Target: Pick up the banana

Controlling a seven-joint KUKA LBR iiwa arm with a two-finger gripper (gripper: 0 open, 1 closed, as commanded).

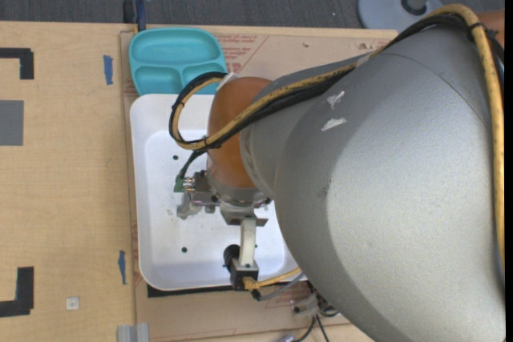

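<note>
My grey arm with its orange band (232, 132) reaches over the left white bin (156, 172) and blocks most of the camera view. The gripper (215, 203) points down into the middle of that bin, seen from above under the wrist. The arm's bulk hides the bin's right half and everything to the right of it. The bare bin floor to the left of the gripper carries only a few small dark specks.
A teal divided tray (176, 56) lies just behind the white bin, touching its far rim. The wooden bench (64, 172) stretches flat to the left, with black and blue tape marks. A grey stand base (393, 2) sits on the carpet at the back.
</note>
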